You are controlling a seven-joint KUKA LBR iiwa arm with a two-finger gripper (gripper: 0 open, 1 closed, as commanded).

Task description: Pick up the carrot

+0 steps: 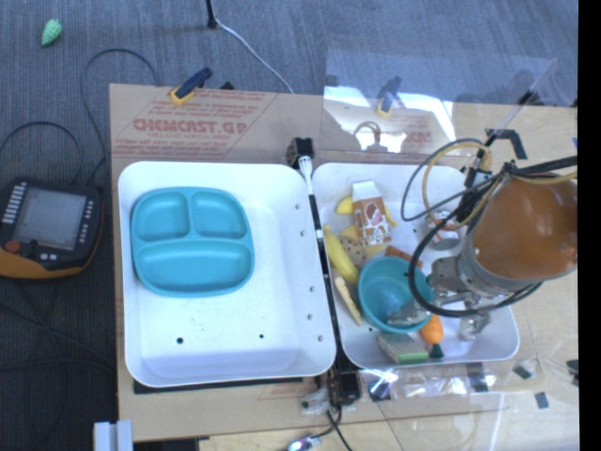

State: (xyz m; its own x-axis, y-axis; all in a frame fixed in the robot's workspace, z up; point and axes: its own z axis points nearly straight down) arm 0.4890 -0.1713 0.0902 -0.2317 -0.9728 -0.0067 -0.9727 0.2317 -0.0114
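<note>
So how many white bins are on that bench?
2, side by side: the left bin holds a blue divided plate; the right bin holds the carrot among other toys.

Red block letters run across the brown board that lies on the worktop behind the left bin. They read roughly "CHEMCAST GP", and the last letters are faint and uncertain. A thinner line of red print runs above them, too small to read. The small carton in the right bin carries a red and white printed face, but no word on it can be made out. The handheld screen unit on the floor at the left shows a grey display with nothing legible.
</note>
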